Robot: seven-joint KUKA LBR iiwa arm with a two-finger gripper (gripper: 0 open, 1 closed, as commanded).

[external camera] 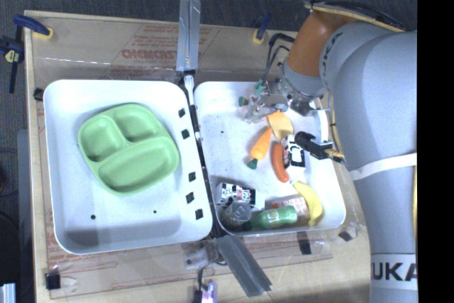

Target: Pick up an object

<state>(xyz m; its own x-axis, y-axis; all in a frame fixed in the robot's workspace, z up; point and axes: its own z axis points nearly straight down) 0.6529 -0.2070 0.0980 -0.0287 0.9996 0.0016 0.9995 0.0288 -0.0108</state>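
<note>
My gripper [257,104] hangs over the far part of the right bin [220,145], its metal tips low near the bin floor. Just in front of it lie a pale orange block [279,125], an orange carrot [260,145] and a red sausage [279,162]. A yellow banana [310,201] and a green bottle [273,217] lie along the near right corner, beside a small black-and-white box [235,193]. Nothing shows between the fingers.
The left bin [64,152] holds a green divided plate [129,147]. A grey metal bar [189,32] rises at the back between the bins. The bulky grey arm [376,124] covers the right side of the bench.
</note>
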